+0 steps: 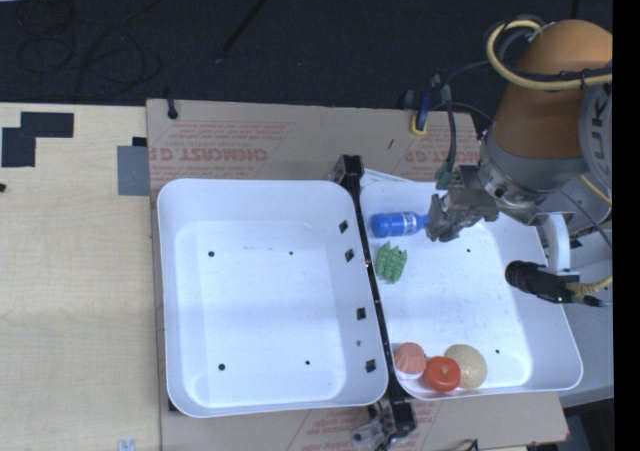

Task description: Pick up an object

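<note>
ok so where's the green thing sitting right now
The green object lies in the right bin, close to the divider, just below the blue bottle and left of the gripper.

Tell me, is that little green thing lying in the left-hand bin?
No, the green object lies in the right bin, near the divider and just below the blue bottle.

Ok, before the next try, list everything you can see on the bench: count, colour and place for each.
Bins: two, white, side by side on the bench.
Bottle: one, blue, lying at the right bin's far left, just left of the claw.
Leafy piece: one, green, right bin, just below the bottle.
Round items: three, pink, red and cream, clustered at the right bin's near edge.
Cardboard sheet: one, brown, under the bins.
Claw: one, dark, over the right bin beside the bottle.
Arm: one, grey with orange band, from the right.
</note>
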Action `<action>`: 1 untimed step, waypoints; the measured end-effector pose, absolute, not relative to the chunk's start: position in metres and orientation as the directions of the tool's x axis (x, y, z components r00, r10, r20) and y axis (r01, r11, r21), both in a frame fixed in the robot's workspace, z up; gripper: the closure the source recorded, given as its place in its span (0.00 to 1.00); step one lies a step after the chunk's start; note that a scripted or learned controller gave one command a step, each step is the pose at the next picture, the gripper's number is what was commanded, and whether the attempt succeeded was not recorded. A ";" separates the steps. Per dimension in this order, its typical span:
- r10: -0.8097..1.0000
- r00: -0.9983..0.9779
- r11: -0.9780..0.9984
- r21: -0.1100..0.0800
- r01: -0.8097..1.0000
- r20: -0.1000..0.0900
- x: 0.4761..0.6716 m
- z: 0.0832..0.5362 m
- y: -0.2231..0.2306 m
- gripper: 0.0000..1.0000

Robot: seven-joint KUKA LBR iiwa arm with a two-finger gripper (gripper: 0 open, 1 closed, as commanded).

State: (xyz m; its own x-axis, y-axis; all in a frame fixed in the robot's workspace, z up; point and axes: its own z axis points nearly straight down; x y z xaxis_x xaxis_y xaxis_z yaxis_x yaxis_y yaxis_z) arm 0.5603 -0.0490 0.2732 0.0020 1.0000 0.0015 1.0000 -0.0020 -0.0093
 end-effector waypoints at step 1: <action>1.000 -0.004 0.004 -0.008 1.000 0.002 0.516 0.261 0.004 1.00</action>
State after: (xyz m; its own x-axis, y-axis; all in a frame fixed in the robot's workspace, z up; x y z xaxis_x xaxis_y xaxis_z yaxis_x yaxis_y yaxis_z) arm 0.5162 0.0043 0.2605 -0.0040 1.0000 0.0019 1.0000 0.0041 -0.0080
